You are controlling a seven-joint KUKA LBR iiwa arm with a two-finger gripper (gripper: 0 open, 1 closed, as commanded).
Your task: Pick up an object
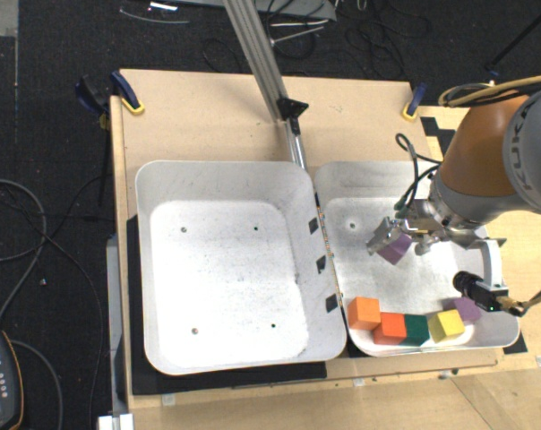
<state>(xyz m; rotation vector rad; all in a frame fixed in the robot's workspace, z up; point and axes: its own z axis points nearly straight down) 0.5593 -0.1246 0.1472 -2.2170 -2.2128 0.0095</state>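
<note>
So the big wooden table [217, 115] carries two shallow white plastic bins; the left bin [221, 267] has just specks on its floor, the right bin [360, 182] has all the goods; the grey arm with the orange band [490, 155] comes in from the right and bends down over the middle of that right bin, wrist tipped toward the left. Its pincer [393, 238] sits around a small purple block [394, 250], and from what I can see the block is pinched between the fingers and looks tilted and maybe a touch off the bin floor, though I can't swear it's clear of it; I'd call this the grasp-and-lift step, with the next move being a straight raise without the block slipping out. Along the near rim sit the leftovers in a row: an orange cube [365, 312], a red-orange cube [392, 327] touching it, a green cube [416, 330], a yellow cube [446, 325], and a second small purple piece [468, 308] just beside the yellow one.
</note>
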